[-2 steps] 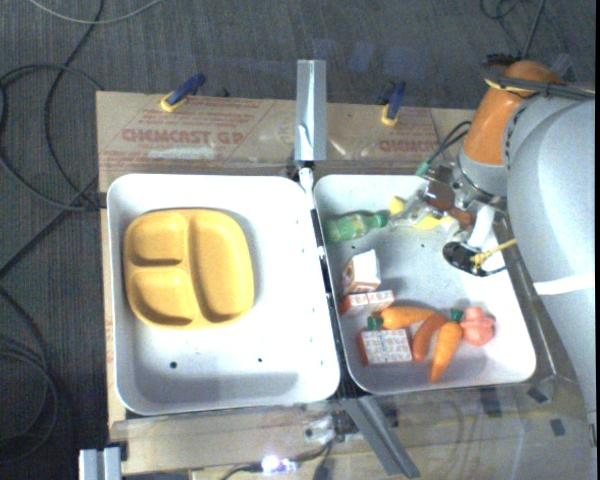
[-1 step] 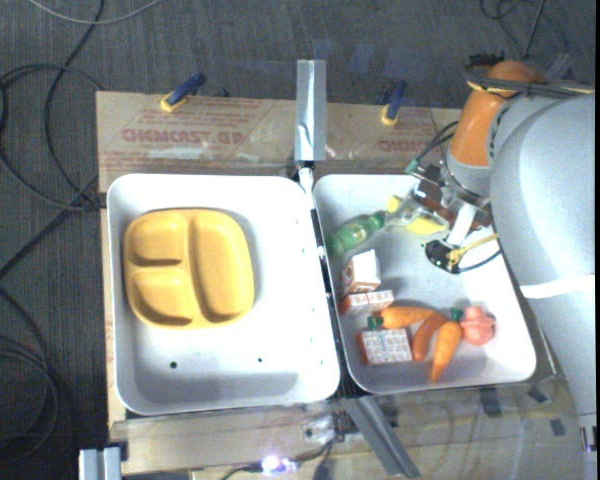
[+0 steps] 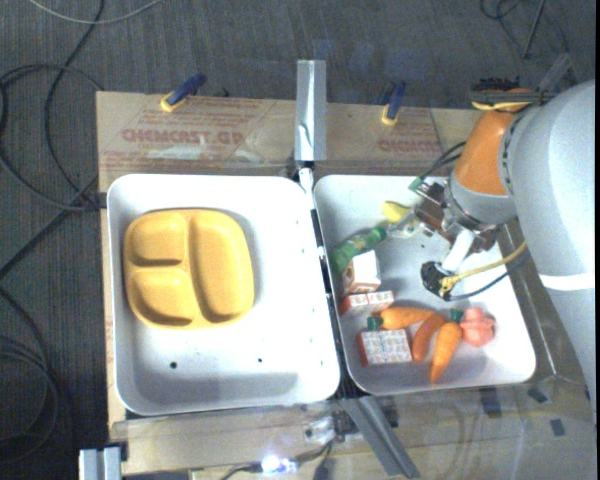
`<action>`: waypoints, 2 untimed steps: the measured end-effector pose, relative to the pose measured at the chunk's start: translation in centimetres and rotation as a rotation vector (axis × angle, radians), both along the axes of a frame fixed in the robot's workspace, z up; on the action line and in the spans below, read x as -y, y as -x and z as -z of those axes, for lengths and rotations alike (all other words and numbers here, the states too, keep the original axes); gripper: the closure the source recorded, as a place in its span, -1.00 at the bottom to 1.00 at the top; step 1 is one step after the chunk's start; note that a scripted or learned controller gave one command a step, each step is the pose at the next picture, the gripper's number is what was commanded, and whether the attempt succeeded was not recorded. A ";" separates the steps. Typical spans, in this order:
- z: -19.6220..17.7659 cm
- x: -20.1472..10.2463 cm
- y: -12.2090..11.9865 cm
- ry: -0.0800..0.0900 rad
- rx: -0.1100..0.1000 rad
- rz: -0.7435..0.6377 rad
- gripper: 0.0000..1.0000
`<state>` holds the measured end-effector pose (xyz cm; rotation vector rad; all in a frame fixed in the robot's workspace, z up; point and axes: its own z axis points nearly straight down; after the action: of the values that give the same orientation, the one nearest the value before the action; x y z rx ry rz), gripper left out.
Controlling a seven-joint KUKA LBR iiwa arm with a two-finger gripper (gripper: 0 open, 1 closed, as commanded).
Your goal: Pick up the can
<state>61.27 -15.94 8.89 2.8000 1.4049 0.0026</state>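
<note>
Carrots (image 3: 408, 318), cartons (image 3: 384, 346), green bottle (image 3: 358, 242) near hand (image 3: 418, 218)

a mustard-yellow divided tray (image 3: 190, 265) sits in a white bin (image 3: 230, 368). right of the tray, a second white bin (image 3: 505, 363) shows orange carrots (image 3: 410, 318), a pink toy (image 3: 477, 326), a green bottle (image 3: 358, 245) and a red-and-white patterned box (image 3: 385, 347); beyond the tray, brown cardboard (image 3: 210, 138) carries faded red lettering.
</note>
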 end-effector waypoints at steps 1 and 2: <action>-0.9 0.0 0.0 -0.002 -0.002 0.000 1.00; -0.9 0.0 0.0 -0.002 -0.002 0.000 -1.00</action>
<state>61.25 -15.95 9.80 2.8023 1.4059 0.0011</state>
